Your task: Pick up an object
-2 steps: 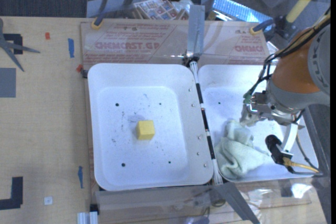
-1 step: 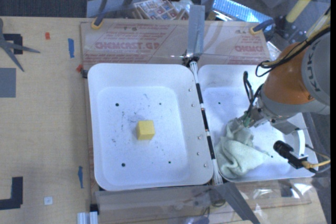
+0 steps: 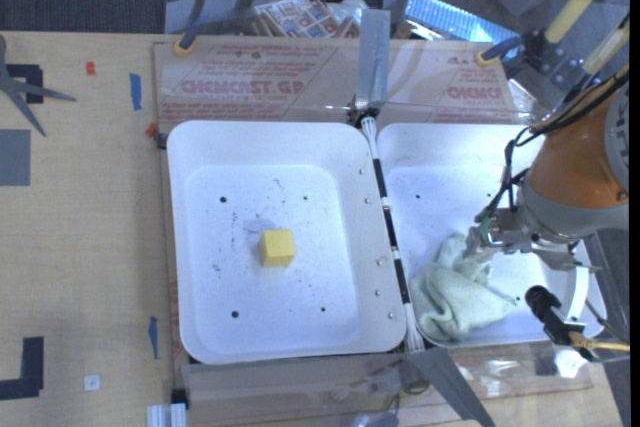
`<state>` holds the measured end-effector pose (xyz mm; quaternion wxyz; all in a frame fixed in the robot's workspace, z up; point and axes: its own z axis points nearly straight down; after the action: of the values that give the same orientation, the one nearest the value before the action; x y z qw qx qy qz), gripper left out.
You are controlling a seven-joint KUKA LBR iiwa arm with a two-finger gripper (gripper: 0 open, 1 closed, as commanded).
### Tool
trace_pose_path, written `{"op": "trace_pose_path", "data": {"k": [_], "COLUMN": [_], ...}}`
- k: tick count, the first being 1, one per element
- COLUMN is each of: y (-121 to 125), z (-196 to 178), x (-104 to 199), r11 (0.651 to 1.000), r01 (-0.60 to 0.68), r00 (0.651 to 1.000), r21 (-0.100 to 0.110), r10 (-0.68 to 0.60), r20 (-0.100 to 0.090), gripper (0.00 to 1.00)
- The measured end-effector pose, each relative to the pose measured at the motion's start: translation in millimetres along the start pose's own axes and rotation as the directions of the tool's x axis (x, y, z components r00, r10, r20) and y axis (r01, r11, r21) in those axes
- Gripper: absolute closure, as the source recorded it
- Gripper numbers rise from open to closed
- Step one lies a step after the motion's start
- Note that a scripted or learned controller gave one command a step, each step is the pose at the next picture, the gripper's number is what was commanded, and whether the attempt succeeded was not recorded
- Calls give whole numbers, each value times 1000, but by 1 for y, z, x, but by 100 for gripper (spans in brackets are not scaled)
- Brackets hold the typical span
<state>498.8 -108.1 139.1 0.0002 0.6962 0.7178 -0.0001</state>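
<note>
A small yellow block point(image 3: 278, 248) lies near the middle of the left bin point(image 3: 200, 155). A crumpled pale cloth point(image 3: 458, 297) sits in the front left part of the right bin point(image 3: 430, 177). The arm, with its orange band, reaches in from the right, and my gripper point(image 3: 489, 240) is low over the cloth's upper right edge. One corner of the cloth rises toward the gripper, and the two look to be touching or nearly so. The wrist hides the gripper's tip.
A raised divider point(image 3: 385, 215) separates the two bins. Clear plastic panels and a grey post point(image 3: 374, 55) stand behind the bins. Cables and a black fitting point(image 3: 545, 305) hang off the arm over the right bin's front right corner.
</note>
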Motion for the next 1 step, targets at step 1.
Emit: {"op": "trace_pose_path", "data": {"k": [1], "y": [1], "z": [-10], "x": [-1], "r11": [1000], "r01": [-2], "r00": [1000], "r21": [-3], "r10": [2], "r20": [1], "gripper": [100]}}
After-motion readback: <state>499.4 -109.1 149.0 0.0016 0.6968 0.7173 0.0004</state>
